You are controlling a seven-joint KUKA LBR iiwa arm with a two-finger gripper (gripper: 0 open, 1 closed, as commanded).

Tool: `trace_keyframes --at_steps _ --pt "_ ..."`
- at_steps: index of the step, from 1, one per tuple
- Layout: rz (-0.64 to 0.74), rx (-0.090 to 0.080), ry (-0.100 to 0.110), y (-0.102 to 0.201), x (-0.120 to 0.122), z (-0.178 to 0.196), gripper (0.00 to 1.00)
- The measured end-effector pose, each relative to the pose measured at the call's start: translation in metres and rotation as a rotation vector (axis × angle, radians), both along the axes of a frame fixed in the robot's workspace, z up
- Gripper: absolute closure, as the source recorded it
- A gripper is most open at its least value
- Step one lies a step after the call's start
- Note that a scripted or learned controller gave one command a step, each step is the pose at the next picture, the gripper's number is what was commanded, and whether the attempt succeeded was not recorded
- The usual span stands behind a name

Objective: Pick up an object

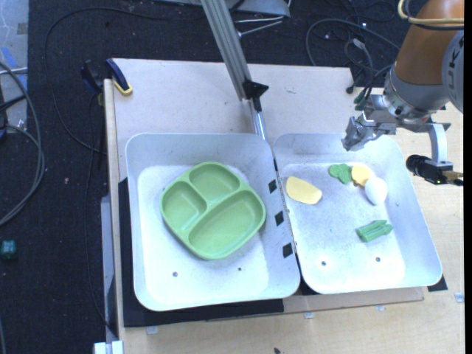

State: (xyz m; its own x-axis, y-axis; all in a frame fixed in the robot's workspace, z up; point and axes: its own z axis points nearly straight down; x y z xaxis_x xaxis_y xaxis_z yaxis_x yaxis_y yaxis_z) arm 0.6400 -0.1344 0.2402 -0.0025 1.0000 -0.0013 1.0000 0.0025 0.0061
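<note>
You are looking down on a pale bench (192,98) standing on a dark floor (51,198). Black cables (44,135) are trailing across the floor at nine and twelve o'clock. A metal pole (227,39) is slanting in from twelve o'clock. A clamp (118,78) is gripping the bench at ten o'clock.

Arm (431,43): grey body w/ rounded orange band above the wrist, yellowish cable looped over the top, grey metal wrist block, small dark grey gripper (356,140) at the tip, black fitting on a light bracket at the side.
</note>
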Motion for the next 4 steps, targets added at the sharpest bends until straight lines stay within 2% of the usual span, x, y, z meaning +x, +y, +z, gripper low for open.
trace_keyframes --at_steps 1,2,3,4 --pt "0.006 0.004 0.005 0.057 -0.006 0.009 1.0" --pt "0.005 0.003 0.005 0.104 -0.002 0.008 1.0" --pt "0.006 0.003 0.007 0.159 -0.015 0.01 1.0" --pt "0.006 0.003 0.009 0.214 -0.022 -0.009 1.0"
